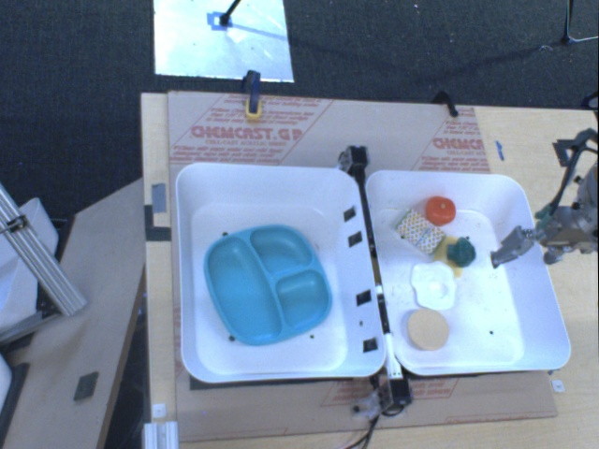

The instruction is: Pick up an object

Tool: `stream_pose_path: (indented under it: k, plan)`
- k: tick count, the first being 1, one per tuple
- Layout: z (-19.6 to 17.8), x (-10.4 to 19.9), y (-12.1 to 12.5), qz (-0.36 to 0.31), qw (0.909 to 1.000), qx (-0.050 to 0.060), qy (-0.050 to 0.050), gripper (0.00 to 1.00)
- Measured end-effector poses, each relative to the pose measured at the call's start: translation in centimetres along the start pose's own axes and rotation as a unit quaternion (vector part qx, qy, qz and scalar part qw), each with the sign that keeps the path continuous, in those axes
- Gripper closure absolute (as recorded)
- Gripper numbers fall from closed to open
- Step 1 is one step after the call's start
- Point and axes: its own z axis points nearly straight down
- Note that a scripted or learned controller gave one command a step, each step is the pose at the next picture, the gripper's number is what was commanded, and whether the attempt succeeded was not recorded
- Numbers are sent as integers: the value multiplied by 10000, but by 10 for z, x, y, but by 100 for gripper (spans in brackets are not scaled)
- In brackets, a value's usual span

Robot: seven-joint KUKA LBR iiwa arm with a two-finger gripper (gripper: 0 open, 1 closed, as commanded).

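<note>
The arm comes in from the right, low over the right bin (538,293), and the gripper (510,248) points leftward over the bin's right-hand side, its dark tip hanging above bare white floor. At this angle it is impossible to tell how far apart the tips stand, and nothing can be seen caught at the tip. Off to the left of it sits the cluster of pickable pieces. Nearest is the teal and yellow toy (459,252), just a short gap from the gripper tip and roughly level with it. Up and to the left of that, the orange-red round piece (441,210) sits near the bin's back wall, with the patterned square packet (419,230) right beside it, tilted like a diamond. Below the teal toy lies the white fried-egg piece (434,286), and below that again the tan round disc (429,329), close to the front wall. All five lie apart from the gripper, none touching it. Over in the left bin (192,251), the blue divided plate (269,282) rests flat, well away from the action.
</note>
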Motion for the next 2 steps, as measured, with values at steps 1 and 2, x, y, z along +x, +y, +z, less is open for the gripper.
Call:
stream_pose_path:
  k: [1, 2]
  plan:
    - [-6, 0, 2, -16, 10000, -54, -13, 0]
    - [47, -8, -4, -2, 10000, -36, -7, 0]
